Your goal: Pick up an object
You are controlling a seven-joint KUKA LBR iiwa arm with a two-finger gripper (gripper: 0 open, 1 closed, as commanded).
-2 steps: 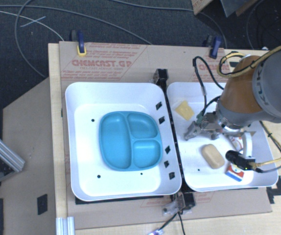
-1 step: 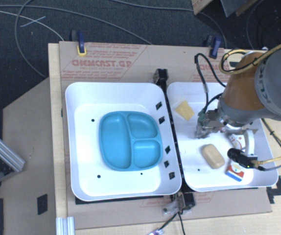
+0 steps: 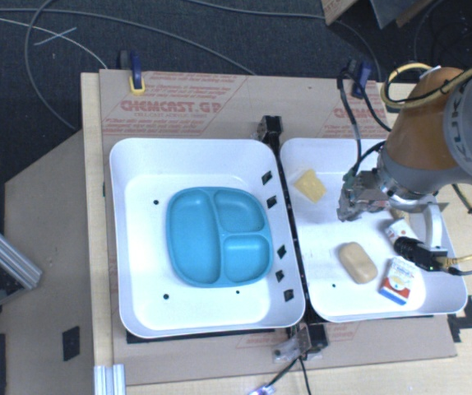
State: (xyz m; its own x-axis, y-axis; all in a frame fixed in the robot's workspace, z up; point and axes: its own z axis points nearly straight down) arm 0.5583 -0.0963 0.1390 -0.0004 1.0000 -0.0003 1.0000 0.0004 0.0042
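The claw (image 3: 353, 204) hangs low over the middle of the right bin (image 3: 326, 299), its dark fingers pointing down at the white floor; from here it is impossible to tell whether they are spread or closed, and nothing can be seen between them. A pale yellow block (image 3: 309, 185) lies just to its left, near the bin's back edge. A tan rounded lump (image 3: 358, 262) rests closer to the front, and a small red, white and blue carton (image 3: 397, 280) sits beside it at the front right corner. Above the claw, the arm's orange band (image 3: 421, 130) catches the light. In the left bin (image 3: 137, 303), a blue divided plate (image 3: 219, 236) lies flat.
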